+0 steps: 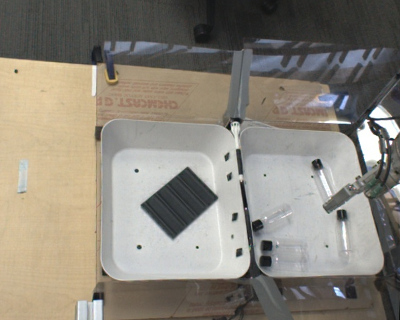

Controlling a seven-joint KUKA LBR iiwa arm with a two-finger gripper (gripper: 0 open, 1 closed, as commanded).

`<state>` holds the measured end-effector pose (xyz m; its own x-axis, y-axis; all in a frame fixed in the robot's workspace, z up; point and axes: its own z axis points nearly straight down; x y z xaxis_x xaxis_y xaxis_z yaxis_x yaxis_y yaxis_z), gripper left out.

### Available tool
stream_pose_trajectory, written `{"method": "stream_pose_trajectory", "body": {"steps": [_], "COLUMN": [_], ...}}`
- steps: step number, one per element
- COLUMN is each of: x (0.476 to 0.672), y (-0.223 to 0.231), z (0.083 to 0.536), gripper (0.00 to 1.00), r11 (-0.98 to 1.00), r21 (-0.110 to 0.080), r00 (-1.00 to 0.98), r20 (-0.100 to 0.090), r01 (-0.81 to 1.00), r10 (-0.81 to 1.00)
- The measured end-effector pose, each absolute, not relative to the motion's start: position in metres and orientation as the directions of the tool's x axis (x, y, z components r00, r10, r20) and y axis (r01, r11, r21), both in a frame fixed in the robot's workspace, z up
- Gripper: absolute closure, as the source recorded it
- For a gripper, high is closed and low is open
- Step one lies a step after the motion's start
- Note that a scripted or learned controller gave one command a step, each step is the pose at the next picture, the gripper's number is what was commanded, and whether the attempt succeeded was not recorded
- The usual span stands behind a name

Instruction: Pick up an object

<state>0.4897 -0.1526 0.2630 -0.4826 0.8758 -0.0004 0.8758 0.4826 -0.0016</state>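
At frame right, gripper (336, 203) hangs over the right bin (301, 151), approaching (finger state unreadable); next, descend onto a vial (321, 177), then pinch.

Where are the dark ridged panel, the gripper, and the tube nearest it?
Ridged panel (180, 202), camera view, its centre, left bin.
Gripper (334, 205), camera view, the fingertip end, over right bin.
Tube (342, 234), camera view, mid-body below its black cap.

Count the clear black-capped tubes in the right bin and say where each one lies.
5. One tube near the back, one at the right wall, one left of centre, and two side by side at the front left. The claw may hide more.
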Motion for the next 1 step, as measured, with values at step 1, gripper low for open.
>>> {"method": "stream_pose_trajectory", "body": {"steps": [1], "x": [0.4898], "y": [-0.1526], "z": [0.2630], "gripper": [0.00], "r11": [0.483], "r21": [-0.002], "r00": [-0.483], "r20": [0.000], "r01": [0.876], "r10": [0.876]}}
